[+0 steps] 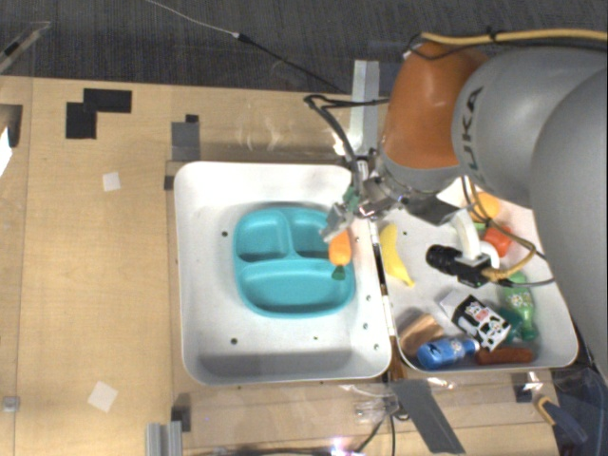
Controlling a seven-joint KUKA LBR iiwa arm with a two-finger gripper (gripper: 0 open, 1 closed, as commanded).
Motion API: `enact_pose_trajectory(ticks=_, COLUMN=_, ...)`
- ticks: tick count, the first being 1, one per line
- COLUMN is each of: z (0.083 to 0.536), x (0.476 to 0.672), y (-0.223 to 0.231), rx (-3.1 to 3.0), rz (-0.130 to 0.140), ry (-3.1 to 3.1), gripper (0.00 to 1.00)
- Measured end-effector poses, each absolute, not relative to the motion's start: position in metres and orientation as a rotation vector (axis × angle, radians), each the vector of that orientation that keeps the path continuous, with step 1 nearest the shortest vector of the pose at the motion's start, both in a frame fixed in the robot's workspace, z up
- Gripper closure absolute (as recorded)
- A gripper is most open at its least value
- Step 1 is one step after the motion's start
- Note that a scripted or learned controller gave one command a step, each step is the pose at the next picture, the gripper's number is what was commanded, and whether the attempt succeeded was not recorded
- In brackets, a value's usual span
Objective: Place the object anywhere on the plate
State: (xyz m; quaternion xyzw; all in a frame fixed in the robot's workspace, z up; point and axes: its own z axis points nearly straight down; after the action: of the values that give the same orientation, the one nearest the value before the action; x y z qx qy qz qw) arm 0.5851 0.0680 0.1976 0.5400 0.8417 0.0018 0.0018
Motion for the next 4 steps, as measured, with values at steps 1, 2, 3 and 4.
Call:
enact_pose_trajectory(ticks=1, z=0.1976, x=0.5851, y=0.0680, rx=1.695, rz=0.006, ry=2.641, gripper=0.00)
enact_pose_trajectory(ticks=2, z=0.1976, x=0.5851, y=0.0680, rx=1.694, rz=0.006, ry=2.641, gripper=0.00)
enact_pose_trajectory(ticks=3, z=0.1976, x=0.5851, y=0.0680, rx=1.695, rz=0.006, ry=2.641, gripper=0.00)
enact_pose_trajectory(ticks=4, z=0.1976, x=0.5851, y=0.0680, rx=1.695, rz=0.006, ry=2.641, gripper=0.00)
